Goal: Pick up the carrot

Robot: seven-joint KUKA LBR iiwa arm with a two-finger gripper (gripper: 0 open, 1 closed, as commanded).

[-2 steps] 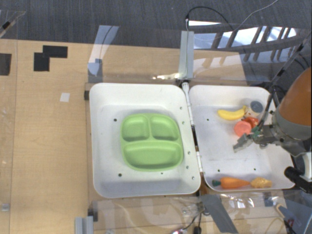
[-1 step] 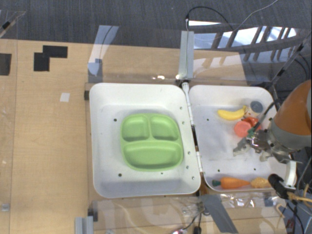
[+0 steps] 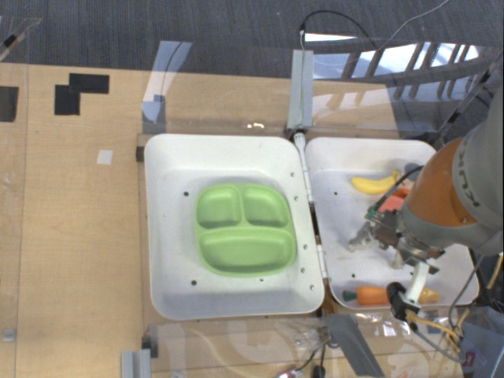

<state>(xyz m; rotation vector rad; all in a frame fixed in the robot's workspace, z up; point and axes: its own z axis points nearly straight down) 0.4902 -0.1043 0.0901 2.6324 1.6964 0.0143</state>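
Carrot [image 3: 370, 295] lies on its side on the floor of the right bin [image 3: 335, 211], hard by the near wall, orange body pointing left-right; its right end is partly hidden by a black-and-white piece hanging from the arm. Gripper [image 3: 376, 228] sits higher up in the same bin, mid-bin, near a small red-orange item [image 3: 391, 203] and below a banana [image 3: 374, 183]; it is apart from the carrot, nothing seen between the fingers. Fingers state: cannot tell, the metal parts blur together under the wrist. Orange band of the arm [image 3: 437, 195] looms over the bin's right half. Left bin [image 3: 157, 235] holds a green divided plate [image 3: 245, 228], not involved. Handling guess: looks like a toy carrot, probably light, stiff plastic, smooth and a bit slippery, round so it may roll when nudged. Best hold looks like across the thick middle of the body, fingers closing across its short width, not on the tapering tip where it would squirt out. Risk: the near wall crowds one side, so the finger on that side has little room; coming down slightly toward bin centre and straddling the body seems safer. Pick not yet made; carrot rests on bin floor.
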